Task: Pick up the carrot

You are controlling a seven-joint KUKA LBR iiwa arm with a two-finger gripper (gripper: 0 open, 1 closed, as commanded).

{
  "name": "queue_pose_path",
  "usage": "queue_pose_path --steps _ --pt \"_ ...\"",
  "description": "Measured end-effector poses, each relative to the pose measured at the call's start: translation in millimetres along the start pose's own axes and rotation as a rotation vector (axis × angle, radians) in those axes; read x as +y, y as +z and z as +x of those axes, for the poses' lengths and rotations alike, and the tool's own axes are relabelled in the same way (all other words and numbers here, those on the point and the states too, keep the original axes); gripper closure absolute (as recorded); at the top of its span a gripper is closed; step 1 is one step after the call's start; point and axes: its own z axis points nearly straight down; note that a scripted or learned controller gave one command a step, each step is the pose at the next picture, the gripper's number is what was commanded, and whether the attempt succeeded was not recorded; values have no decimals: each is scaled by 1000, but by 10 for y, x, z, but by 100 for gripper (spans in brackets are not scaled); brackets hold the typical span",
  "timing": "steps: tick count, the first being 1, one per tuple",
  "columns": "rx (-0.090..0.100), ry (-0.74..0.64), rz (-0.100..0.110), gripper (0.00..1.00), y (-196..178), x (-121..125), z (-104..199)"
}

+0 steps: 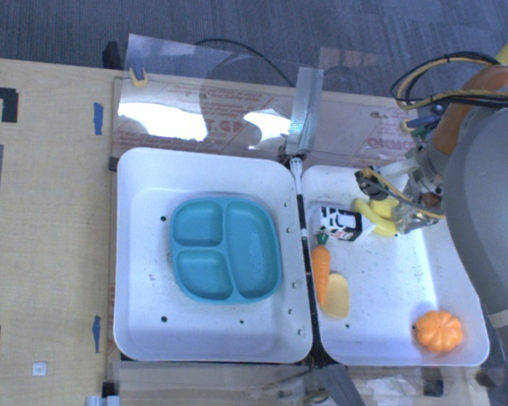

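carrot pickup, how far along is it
Done: nothing yet. The carrot lies in the right bin against its left wall, beside a pale yellow piece. In hand: the gripper is at the bin's far end, apart from the carrot. Left: move to the carrot, close on it and lift it.

Blue plate [226, 249] sits in left bin [138, 232], pumpkin [438, 330] in right bin [384, 326].

A divided plate [226, 248] sits mid-way in the left bin [142, 180]. In the right bin [375, 339], the carrot [319, 271] lies along the left wall, a small flat piece [338, 295] touching its right side, a pumpkin [438, 330] near the front right corner.
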Motion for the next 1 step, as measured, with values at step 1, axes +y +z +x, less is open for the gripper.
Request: queue_pose_path --steps 1 --pt "-17 9 8 100 -536 437 -689"
